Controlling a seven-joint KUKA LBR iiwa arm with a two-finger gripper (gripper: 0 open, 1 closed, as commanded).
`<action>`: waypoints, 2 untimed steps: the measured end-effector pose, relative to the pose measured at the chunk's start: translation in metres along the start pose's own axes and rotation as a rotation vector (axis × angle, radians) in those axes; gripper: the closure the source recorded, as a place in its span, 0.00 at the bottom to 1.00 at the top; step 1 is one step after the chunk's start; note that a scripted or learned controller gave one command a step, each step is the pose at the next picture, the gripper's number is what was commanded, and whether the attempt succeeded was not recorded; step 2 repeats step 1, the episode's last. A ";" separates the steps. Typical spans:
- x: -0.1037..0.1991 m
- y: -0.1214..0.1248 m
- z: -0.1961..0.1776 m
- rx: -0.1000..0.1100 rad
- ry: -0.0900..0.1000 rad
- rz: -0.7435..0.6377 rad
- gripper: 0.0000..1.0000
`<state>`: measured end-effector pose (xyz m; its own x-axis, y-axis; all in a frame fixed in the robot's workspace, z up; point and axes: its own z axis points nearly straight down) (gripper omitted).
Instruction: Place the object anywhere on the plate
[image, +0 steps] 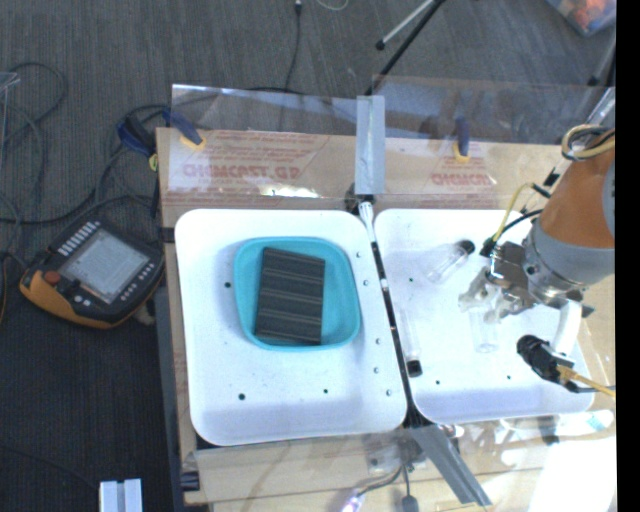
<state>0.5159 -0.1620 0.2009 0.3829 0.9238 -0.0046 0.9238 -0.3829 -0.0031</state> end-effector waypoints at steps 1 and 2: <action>0.000 0.000 0.000 0.000 0.000 0.000 0.00; 0.000 0.000 0.000 0.000 0.000 0.000 0.00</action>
